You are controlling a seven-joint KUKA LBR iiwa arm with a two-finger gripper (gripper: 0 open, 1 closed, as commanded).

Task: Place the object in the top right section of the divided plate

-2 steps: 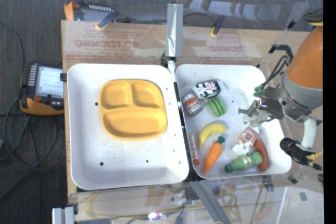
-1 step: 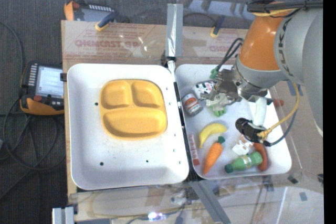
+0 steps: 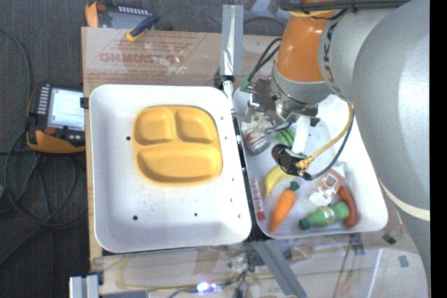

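A yellow divided plate [image 3: 178, 146] lies in the left white bin [image 3: 105, 171], with its top right section [image 3: 194, 125] bare. My gripper [image 3: 262, 128] hangs low over the upper left corner of the right bin [image 3: 374, 209], just right of the wall between the bins. Under it lies a small greyish object [image 3: 255, 143] that I cannot identify; whether it is touched is unclear. A toy carrot [image 3: 283, 206], a banana [image 3: 274, 181] and a green bottle [image 3: 323, 216] lie lower in that bin.
A red sausage-like toy [image 3: 348, 204] and a small white and red box [image 3: 328, 186] lie near the bottle. A green piece [image 3: 283, 137] sits beside the gripper. The arm's yellow cable [image 3: 328, 146] loops over the right bin. A handheld pendant [image 3: 59, 118] rests left of the bench.
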